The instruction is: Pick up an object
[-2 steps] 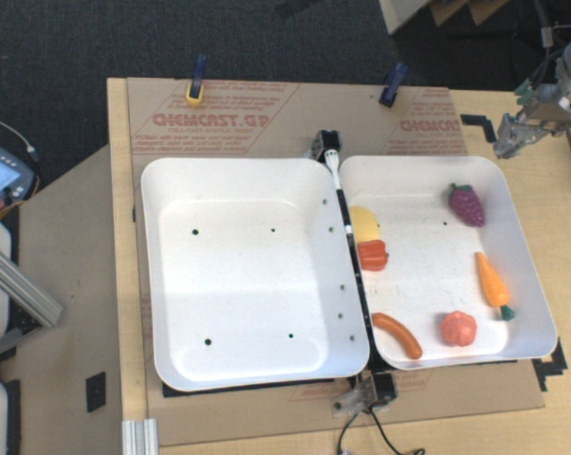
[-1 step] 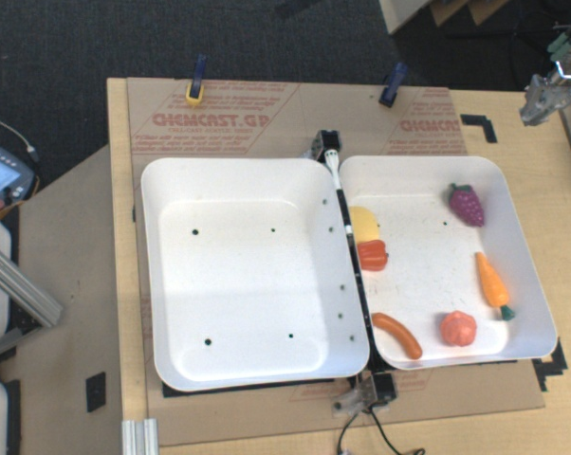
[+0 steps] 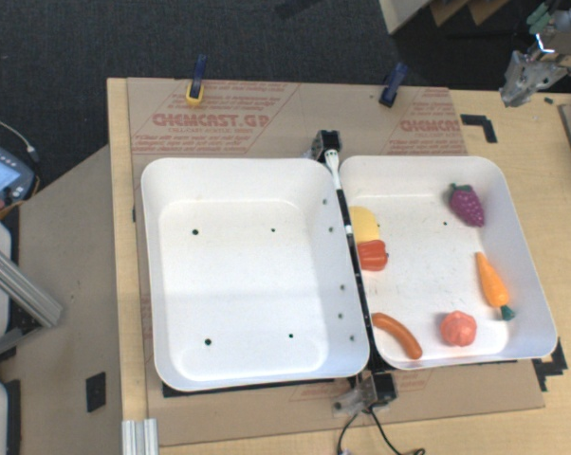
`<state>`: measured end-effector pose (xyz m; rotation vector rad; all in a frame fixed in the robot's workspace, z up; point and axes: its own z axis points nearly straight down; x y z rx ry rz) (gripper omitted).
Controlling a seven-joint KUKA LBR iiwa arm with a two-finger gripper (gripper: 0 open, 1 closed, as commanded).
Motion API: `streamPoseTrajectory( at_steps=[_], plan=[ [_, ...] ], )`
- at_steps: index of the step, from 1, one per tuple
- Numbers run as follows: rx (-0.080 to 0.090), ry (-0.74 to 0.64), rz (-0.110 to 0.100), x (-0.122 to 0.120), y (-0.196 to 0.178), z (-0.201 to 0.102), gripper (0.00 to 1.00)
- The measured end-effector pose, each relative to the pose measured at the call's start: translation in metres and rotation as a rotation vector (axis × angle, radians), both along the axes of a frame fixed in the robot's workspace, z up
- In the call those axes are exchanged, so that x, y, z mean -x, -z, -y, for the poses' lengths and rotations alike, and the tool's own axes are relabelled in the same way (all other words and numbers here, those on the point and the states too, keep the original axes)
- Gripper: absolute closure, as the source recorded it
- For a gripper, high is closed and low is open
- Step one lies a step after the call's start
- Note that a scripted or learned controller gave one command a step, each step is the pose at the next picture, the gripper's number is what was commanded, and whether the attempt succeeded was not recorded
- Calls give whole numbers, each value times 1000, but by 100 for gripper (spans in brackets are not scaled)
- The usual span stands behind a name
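The right bin (image 3: 519, 254) holds the toys; the carrot (image 3: 492, 285) and grapes (image 3: 466, 205) lie well apart from the rest, so either suits a straight descent. Whether the gripper (image 3: 530, 72) is parted, I cannot tell.

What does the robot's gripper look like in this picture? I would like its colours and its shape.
The gripper is seen near the top right corner, above the bench. It looks like a small, blocky piece of pale grey metal with angular edges. Just above it there are a white part and a small teal-green spot. It is too small and blurred to tell any cables or markings.
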<state>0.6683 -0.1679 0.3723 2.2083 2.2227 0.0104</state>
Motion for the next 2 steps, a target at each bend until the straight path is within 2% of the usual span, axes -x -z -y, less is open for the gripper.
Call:
streamPoseTrajectory(
  at_steps=[1, 2],
  plan=[
    [-3, 3, -13, 2, 15, -28, 100],
    [-2, -1, -1, 1, -32, -94, 100]
  ],
)
